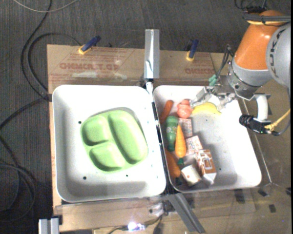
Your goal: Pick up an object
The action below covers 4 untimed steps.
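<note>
Near edge of the brown cardboard-topped counter (107, 65): left white bin (63, 130) holds a green sectioned plastic tray (115, 139). Right white bin (234, 150) has toy food along its left wall, a yellow rounded object (206, 109) near its far edge. Tool (212, 95) sits just above that object, grip state unclear; dark carpet with black cables (19, 82) beyond.

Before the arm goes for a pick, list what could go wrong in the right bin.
1. The gripper hovers by the yellow object near the back wall of the right bin; the fingers may strike the wall.
2. The red object touches the yellow one, so closing might nudge or catch both.
3. The carrots and cartons lie packed together, leaving little finger room.
</note>
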Available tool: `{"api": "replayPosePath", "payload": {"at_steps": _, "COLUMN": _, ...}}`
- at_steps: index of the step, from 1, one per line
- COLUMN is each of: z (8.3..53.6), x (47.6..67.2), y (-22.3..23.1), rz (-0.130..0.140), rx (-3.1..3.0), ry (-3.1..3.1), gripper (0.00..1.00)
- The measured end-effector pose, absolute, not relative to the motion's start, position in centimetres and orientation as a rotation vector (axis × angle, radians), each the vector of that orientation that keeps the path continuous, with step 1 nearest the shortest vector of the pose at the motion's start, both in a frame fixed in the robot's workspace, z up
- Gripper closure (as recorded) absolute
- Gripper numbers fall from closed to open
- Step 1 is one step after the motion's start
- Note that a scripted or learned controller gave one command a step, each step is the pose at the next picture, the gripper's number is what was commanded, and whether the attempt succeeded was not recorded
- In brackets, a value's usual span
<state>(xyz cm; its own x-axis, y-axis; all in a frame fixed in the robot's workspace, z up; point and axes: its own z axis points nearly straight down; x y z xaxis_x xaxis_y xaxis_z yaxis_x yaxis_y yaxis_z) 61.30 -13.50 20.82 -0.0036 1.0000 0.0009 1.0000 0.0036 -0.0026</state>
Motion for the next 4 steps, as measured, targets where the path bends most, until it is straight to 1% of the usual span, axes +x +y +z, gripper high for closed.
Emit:
{"api": "replayPosePath", "payload": {"at_steps": 1, "z": 11.1, "x": 67.1, "y": -15.8, "rz": -0.026, "rx": -2.345, "ry": -2.130, "gripper": 0.00}}
{"api": "replayPosePath", "payload": {"at_steps": 2, "z": 10.6, "x": 66.6, "y": -16.2, "rz": -0.033, "rx": -2.290, "ry": -2.203, "gripper": 0.00}}
{"api": "replayPosePath", "payload": {"at_steps": 3, "z": 9.0, "x": 63.0, "y": -18.3, "rz": -0.007, "rx": -2.359, "ry": -2.090, "gripper": 0.00}}
{"api": "replayPosePath", "payload": {"at_steps": 4, "z": 10.1, "x": 63.1, "y": -18.3, "rz": -0.008, "rx": -2.359, "ry": -2.094, "gripper": 1.00}}
